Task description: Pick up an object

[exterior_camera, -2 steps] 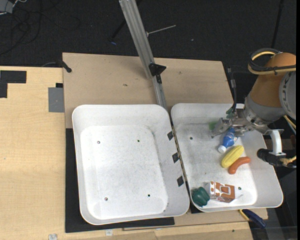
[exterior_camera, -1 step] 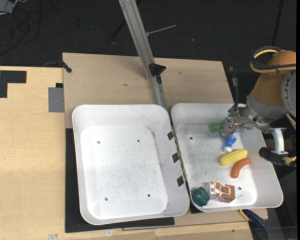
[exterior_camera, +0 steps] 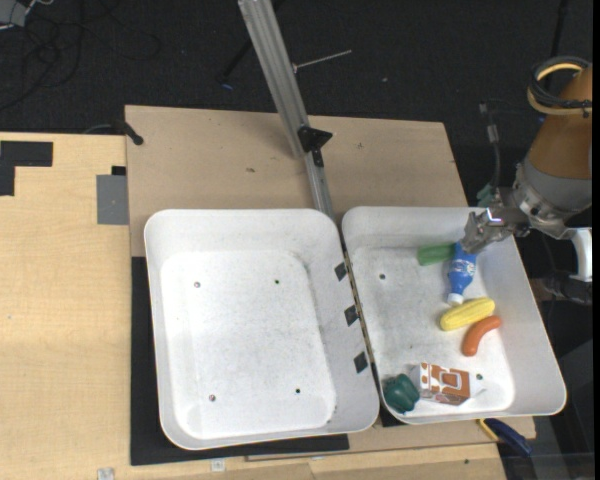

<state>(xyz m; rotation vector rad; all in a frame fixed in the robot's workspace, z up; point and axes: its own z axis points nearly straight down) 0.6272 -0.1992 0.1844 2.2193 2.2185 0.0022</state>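
Dark floor point(exterior_camera: 130, 38) beyond plywood bench point(exterior_camera: 220, 158)

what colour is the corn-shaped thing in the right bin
Yellow; the corn-shaped toy lies in the right bin, seen in the camera view.

Even overhead light, bright white bins point(exterior_camera: 250, 268), dark surround, soft shadows, slightly grainy focus.
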